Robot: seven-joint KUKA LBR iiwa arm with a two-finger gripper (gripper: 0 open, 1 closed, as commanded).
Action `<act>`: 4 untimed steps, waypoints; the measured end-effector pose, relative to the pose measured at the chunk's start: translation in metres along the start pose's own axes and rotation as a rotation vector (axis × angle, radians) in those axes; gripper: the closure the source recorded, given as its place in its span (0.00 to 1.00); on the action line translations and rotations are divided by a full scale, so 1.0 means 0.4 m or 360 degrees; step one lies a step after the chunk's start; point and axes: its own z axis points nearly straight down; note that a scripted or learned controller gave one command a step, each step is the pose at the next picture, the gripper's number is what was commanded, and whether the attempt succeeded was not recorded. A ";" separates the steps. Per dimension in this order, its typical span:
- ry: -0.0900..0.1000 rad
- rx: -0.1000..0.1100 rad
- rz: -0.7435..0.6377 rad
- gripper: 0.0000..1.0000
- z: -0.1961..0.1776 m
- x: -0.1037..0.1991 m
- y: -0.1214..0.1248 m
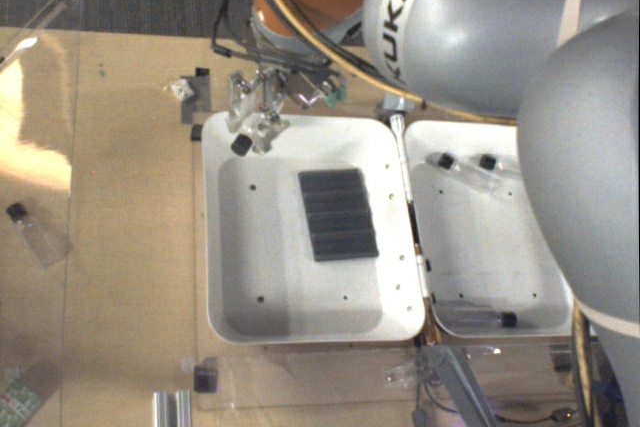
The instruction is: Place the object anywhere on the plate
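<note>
- Grey KUKA arm (470, 25) with the orange band reaches in from the right; its wrist sits above the top-left corner of the left shallow white bin (225, 315).
- Two-finger gripper (255, 125) hangs over that bin's top-left rim.
- A small clear vial with a black cap (243, 143) sits at the fingertips, cap end toward the lower left; it looks pinched between the fingers, so the jaws are closed on it.
- Dark grey ribbed rectangular plate (338, 214) lies flat on the left bin's floor, slightly right of centre, well apart from the vial.
- Right shallow white bin (470, 325) touches the left one along a shared edge; it holds two clear black-capped vials (470, 167) near its top and another clear vial (480, 319) along the bottom wall.
- One more clear black-capped vial (28, 230) lies on the tan wooden bench (110, 315), far left of both bins.
</note>
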 end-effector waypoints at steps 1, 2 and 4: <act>-0.0016 -0.0001 0.0005 1.00 -0.032 -0.005 0.001; 0.0001 -0.0002 -0.0558 1.00 -0.049 0.008 -0.011; 0.0004 -0.0001 -0.0053 1.00 0.085 0.024 -0.030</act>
